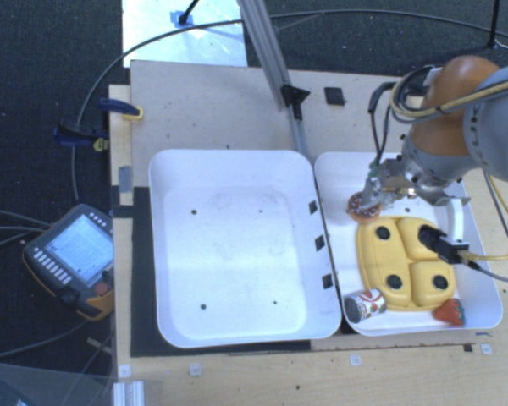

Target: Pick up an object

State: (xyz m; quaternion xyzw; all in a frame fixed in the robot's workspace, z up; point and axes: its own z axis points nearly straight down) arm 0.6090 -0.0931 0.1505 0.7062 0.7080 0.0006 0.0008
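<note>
Two white bins (237, 163); the right bin (334, 176) has one yellow tray (406, 265), one can (364, 305), one red piece (449, 313), one brown disc (361, 207). The gripper (374, 194) is at the disc; I cannot tell its jaw state.

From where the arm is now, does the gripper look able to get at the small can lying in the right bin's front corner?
Probably yes. The can lies uncovered beside the yellow tray, with open space above; the gripper sits nearby over the same bin.

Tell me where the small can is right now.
In the camera view, the small can lies on its side in the right bin, at its front-left corner, just left of the yellow tray's lower edge.
</note>
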